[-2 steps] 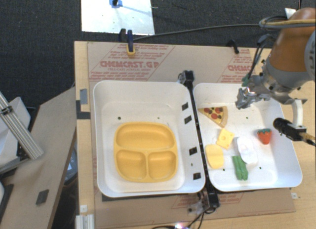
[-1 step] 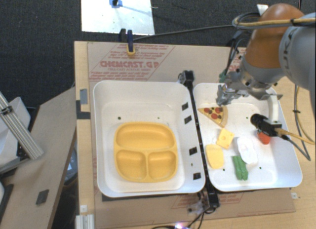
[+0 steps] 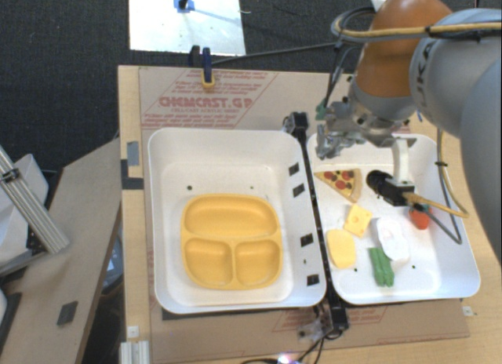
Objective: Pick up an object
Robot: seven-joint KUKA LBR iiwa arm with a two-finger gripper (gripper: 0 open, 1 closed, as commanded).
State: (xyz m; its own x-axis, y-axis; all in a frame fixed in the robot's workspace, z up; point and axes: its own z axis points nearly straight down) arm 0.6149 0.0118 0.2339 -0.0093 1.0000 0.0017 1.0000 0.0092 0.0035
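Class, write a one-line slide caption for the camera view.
Gripper hovers near a toy pizza slice in the right bin; a yellow divided tray lies in the left bin.

1. You see two white bins side by side: left bin (image 3: 157, 198), right bin (image 3: 464, 274).
2. Left bin holds one yellow divided tray (image 3: 231, 239), lying flat, three compartments.
3. Your arm (image 3: 459, 64) comes in from the right, orange band (image 3: 396, 41) above the wrist.
4. Gripper (image 3: 331, 144) sits over the right bin's far-left corner, near the divider.
5. Pizza slice (image 3: 342, 180) lies just below the gripper in frame; you can't tell if they touch.
6. Yellow cheese block (image 3: 358, 220) sits nearer the camera than the pizza, pale yellow piece (image 3: 340, 248) just beside it.
7. White object (image 3: 391, 238) and green piece (image 3: 382, 267) lie close together; a small red object (image 3: 421, 218) lies to their right.
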